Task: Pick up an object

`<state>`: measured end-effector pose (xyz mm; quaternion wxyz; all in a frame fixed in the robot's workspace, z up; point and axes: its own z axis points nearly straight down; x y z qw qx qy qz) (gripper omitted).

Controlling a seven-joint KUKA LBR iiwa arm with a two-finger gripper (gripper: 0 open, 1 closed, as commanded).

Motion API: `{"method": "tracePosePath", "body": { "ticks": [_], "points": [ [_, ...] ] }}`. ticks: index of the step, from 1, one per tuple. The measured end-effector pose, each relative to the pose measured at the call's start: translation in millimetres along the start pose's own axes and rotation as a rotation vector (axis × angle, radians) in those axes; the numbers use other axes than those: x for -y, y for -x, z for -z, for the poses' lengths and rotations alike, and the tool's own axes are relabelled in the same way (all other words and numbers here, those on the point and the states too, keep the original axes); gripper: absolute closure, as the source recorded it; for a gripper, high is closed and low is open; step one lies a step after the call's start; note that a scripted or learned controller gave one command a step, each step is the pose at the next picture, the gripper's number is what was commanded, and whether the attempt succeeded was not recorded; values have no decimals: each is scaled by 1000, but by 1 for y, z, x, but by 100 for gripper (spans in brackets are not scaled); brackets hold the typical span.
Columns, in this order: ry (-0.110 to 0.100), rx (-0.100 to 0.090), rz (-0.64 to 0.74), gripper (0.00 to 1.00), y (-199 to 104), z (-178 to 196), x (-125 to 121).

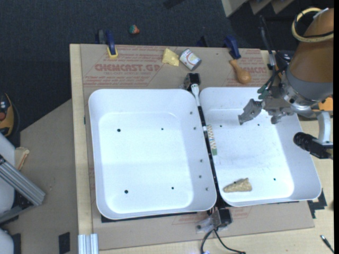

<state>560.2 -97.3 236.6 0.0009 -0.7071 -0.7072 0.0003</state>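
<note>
A flat tan lump lies in the right bin, close to its front wall. My gripper hangs over the back part of that bin, well behind the lump and a little to its right. Its two grey fingers are spread apart, so it is open, and nothing sits between them. The left bin holds no object that I can see.
On the board behind the bins lie a yellow piece, a small white box and a tan pear-shaped item. Blue clamps hold the board's back edge. A patterned strip lies along the divider between the bins.
</note>
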Motion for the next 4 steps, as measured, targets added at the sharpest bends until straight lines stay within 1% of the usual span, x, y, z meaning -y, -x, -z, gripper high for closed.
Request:
{"method": "tracePosePath", "body": {
  "ticks": [1,2,3,4],
  "points": [
    [18,4,2,0,3,125,-7],
    [20,3,3,0,-12,251,25],
    [-8,-2,11,0,-113,171,35],
    [5,1,1,100,-107,186,33]
  ]
}}
